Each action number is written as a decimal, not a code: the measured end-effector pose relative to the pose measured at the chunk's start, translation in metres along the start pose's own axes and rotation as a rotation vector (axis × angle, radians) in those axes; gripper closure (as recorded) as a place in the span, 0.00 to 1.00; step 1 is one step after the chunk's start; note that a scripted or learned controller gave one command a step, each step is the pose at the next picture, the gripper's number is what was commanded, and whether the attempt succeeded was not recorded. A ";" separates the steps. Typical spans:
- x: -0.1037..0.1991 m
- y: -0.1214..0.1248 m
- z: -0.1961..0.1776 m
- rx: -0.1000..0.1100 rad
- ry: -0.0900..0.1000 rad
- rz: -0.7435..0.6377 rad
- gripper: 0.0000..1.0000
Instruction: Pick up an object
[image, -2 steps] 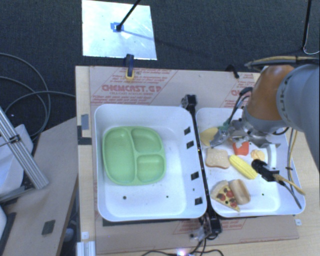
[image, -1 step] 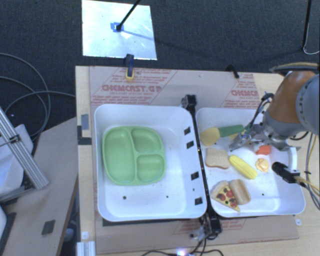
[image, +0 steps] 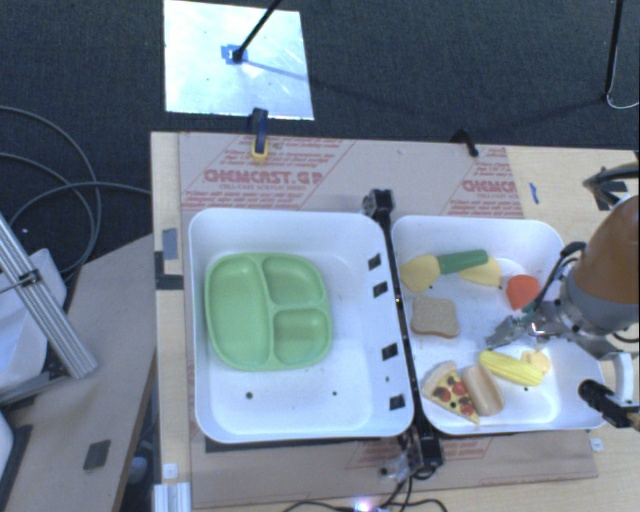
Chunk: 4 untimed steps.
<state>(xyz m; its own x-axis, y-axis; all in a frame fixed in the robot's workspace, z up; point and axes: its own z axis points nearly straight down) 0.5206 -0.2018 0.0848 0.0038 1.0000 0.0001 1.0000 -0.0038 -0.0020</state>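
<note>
two white bins (image: 300, 225), one green divided plate (image: 268, 308) in the left, right bin has about seven toy foods, yellow corn cob (image: 514, 367) under the gripper (image: 510, 333), fingers can't tell

Glossy white plastic bins (image: 300, 420); smooth matt green plastic tray (image: 268, 309).

I'm working in a robotics lab: two white bins (image: 300, 235) clamped to a protective-film-covered board (image: 340, 175), loose cables (image: 60, 200) across dark carpet (image: 80, 70), aluminium framing (image: 40, 310) at left.
</note>
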 end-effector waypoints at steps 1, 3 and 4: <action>0.001 0.006 -0.013 -0.010 -0.005 -0.004 1.00; 0.038 0.031 0.000 -0.003 0.000 -0.006 1.00; -0.007 0.086 -0.051 -0.012 -0.005 -0.008 1.00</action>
<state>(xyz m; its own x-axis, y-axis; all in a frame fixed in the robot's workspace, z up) 0.6063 -0.2088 0.1360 -0.0043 1.0000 -0.0053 0.9999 0.0043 0.0104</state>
